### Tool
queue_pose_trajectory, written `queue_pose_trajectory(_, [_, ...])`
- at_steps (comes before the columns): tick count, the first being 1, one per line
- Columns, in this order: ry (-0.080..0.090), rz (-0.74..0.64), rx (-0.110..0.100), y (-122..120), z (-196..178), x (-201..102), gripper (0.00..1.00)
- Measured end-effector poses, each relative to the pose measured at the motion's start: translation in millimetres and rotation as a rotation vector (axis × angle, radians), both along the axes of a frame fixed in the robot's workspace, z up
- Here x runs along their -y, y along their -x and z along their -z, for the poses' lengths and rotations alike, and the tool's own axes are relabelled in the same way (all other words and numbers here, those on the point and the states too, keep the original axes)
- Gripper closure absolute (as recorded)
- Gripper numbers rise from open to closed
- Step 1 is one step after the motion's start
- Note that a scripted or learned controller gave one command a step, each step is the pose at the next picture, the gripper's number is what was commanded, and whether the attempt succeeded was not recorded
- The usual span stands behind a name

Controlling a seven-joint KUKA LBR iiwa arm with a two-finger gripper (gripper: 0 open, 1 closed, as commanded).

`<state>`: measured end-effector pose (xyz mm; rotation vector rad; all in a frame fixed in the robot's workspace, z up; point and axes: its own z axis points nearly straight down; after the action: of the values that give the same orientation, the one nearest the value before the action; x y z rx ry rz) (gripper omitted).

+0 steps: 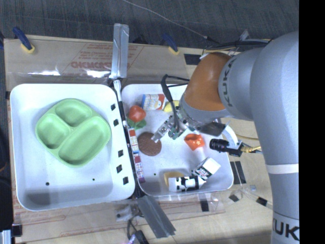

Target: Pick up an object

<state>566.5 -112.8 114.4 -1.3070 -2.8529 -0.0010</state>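
Note:
My gripper hangs over the middle of the right bin, below the orange wrist band. A brown round disc lies just to its lower left. A red tomato-like piece with green sits to the gripper's upper left, and a small white, blue and orange container lies near the bin's far wall. An orange piece rests just right of the gripper. Near the front wall lie a black-and-white item and a yellow piece. I see nothing held in the gripper.
The left bin holds a green divided plate. A metal divider strip runs between the bins. The bulky grey arm covers the right bin's right side. Blue clamps hold the cardboard at the back.

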Motion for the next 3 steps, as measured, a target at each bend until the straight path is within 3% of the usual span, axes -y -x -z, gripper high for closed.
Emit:
queue_pose_trajectory(1, [0.002, 0.144, 0.006, 2, -79, -64, 1.0])
queue_pose_trajectory(2, [0.003, 0.263, 0.006, -87, -148, -54, 1.0])
queue_pose_trajectory(3, [0.002, 0.02, -0.001, -14, -88, -68, 1.0])
